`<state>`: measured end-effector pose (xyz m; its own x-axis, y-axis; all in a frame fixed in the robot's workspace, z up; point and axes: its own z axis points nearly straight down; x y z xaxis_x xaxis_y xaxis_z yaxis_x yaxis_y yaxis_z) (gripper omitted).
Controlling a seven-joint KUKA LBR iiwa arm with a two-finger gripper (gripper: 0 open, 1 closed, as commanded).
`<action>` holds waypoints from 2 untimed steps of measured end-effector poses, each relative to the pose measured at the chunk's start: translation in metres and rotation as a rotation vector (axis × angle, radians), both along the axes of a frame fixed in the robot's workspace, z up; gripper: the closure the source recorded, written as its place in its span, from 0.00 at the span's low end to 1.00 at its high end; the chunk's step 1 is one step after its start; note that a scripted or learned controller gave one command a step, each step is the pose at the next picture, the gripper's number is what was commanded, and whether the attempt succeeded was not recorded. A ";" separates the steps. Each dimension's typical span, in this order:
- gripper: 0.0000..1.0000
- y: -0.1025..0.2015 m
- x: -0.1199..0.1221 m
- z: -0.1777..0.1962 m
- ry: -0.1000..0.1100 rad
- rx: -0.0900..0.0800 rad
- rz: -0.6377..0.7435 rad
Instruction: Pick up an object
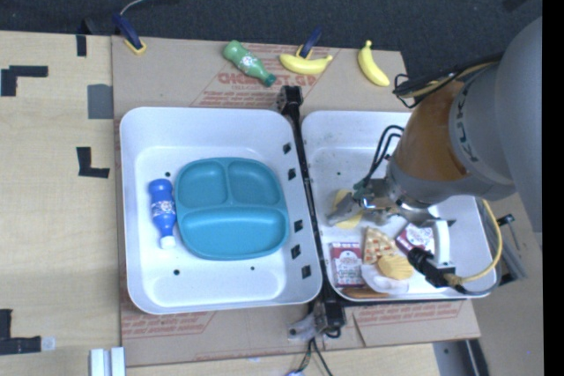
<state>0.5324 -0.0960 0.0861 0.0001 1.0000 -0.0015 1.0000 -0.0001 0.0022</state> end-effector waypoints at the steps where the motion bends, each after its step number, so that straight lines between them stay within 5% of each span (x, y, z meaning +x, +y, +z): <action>1: 0.00 -0.005 0.079 0.000 -0.003 0.000 0.002; 2: 0.00 0.000 0.055 0.000 -0.002 -0.001 0.000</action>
